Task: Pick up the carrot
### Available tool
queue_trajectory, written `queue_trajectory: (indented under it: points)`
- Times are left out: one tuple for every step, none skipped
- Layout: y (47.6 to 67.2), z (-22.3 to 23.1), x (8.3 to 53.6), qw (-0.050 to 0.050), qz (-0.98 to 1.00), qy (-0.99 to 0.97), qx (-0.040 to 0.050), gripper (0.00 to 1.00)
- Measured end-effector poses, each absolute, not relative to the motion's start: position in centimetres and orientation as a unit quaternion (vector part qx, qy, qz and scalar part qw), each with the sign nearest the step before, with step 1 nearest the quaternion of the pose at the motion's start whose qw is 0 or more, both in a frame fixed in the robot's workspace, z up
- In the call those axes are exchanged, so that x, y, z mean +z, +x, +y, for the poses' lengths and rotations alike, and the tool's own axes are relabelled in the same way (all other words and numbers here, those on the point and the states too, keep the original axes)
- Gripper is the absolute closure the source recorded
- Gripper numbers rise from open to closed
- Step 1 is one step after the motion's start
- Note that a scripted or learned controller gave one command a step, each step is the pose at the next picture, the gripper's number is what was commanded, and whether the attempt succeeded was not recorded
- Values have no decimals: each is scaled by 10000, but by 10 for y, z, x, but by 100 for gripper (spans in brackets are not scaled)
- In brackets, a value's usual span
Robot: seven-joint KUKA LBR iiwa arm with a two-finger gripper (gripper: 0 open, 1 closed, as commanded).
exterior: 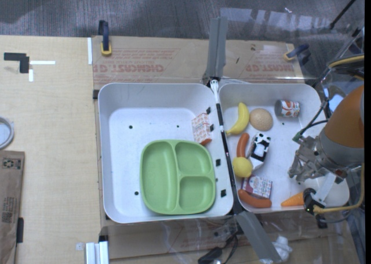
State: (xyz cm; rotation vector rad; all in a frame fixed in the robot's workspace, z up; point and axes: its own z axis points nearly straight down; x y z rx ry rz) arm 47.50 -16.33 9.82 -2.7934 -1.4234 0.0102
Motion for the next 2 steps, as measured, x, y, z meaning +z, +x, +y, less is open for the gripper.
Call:
queue_trajectory:
  points:
    - [476, -100, 91, 20, -2814, -9596, 25, 100]
    - [579, -79, 191, -1, -2289, -9735, 22, 100]
